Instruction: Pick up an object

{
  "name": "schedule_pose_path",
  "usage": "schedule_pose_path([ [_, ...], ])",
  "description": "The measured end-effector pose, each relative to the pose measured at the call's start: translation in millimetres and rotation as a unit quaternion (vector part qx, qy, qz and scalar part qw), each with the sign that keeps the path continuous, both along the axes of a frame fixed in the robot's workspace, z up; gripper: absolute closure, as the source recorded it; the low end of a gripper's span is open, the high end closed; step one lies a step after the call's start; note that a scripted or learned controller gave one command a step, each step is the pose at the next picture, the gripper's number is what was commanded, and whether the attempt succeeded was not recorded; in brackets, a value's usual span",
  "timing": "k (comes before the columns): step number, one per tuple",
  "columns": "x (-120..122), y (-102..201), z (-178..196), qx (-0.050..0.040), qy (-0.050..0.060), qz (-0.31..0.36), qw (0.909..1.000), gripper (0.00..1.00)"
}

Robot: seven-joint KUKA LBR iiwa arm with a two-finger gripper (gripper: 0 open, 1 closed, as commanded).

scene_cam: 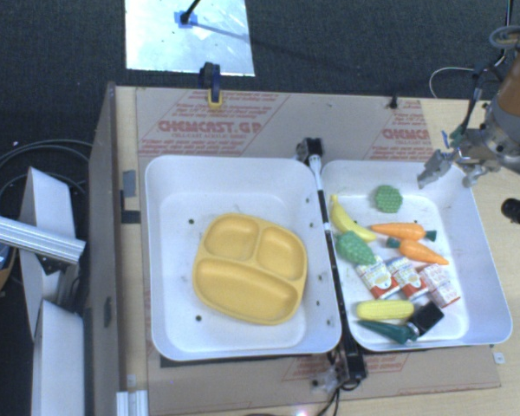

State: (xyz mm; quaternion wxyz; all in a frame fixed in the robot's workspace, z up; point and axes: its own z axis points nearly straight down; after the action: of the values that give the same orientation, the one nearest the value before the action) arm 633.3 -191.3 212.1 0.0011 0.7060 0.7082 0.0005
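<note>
- Bench [243,115]: a brown board under both bins, running left of and below the gripper.
- Left bin [169,232]: well left of the gripper, holding a yellow tray [250,269] with three compartments.
- Right bin [477,258]: its far right corner lies just below the gripper; the toys sit below and left of it.
- Arm [516,102]: grey, at the right edge, directly above the gripper.
- Gripper [455,169]: over the right bin's far right corner, fingers spread apart, with nothing between them.
- Banana [348,222]: left and below, near the bins' shared wall.
- Two carrots [400,230]: below, slightly left, one just under the other.
- Corn [384,310]: well below, near the bin's front.
- Green ball [387,199]: the nearest toy, just left and a little below.
- Small cartons [407,277]: below the carrots, red and white, side by side.
</note>
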Motion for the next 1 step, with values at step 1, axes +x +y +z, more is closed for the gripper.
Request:
schedule_pose_path([
  [1, 35.8, 45.7, -134.3, 0.0014, 0.002, 0.003, 1.0000, 0.00],
])
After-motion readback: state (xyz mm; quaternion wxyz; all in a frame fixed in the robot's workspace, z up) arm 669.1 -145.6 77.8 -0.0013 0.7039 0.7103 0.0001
